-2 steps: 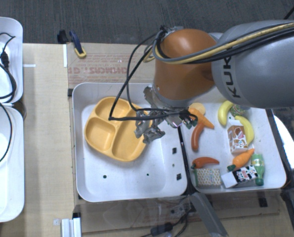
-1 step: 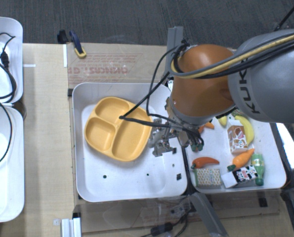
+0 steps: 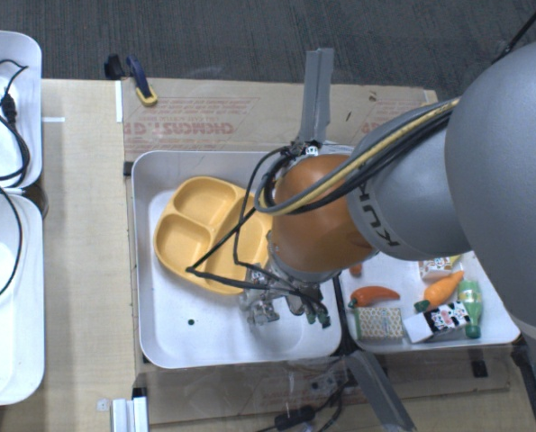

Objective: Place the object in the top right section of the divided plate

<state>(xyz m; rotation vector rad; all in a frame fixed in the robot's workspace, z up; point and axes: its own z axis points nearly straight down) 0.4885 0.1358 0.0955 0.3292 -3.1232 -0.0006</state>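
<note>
The end effector (image 3: 281,306) hangs low over the bare white floor of the left bin (image 3: 150,268), just below the yellow plate (image 3: 200,232). I cannot tell what state it is in, or if it holds anything, because the big orange and grey arm (image 3: 340,214) covers much of it. The plate is smooth plastic with rounded sections. It lies up and to the left of the end effector, and its right side is hidden under the arm. In the right bin (image 3: 506,327) sit toy foods: a red pepper (image 3: 374,294), a carrot (image 3: 443,288) and a green bottle (image 3: 471,306).
</note>
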